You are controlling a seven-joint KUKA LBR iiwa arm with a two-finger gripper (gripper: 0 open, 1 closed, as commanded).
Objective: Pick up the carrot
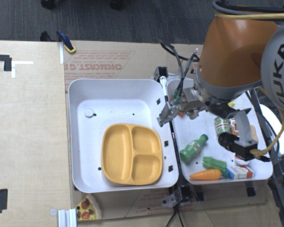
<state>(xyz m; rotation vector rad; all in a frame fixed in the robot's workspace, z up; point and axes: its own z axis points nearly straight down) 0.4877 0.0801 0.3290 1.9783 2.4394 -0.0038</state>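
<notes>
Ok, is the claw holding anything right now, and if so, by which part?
It cannot be told: the arm's body hides the claw. The carrot is not held; it lies on the floor of the right bin, near its front edge, beside a green bottle.

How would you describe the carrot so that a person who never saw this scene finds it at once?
Look at the right-hand shallow white bin, along its near edge. There lies the small orange toy carrot, on its side, just below a green plastic bottle. It is the one orange, tapered object among green and boxed items.

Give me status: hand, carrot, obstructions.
Hand over the bins' divider, nothing visibly held. Carrot lying in right bin, untouched. Green toy crowds it.
</notes>
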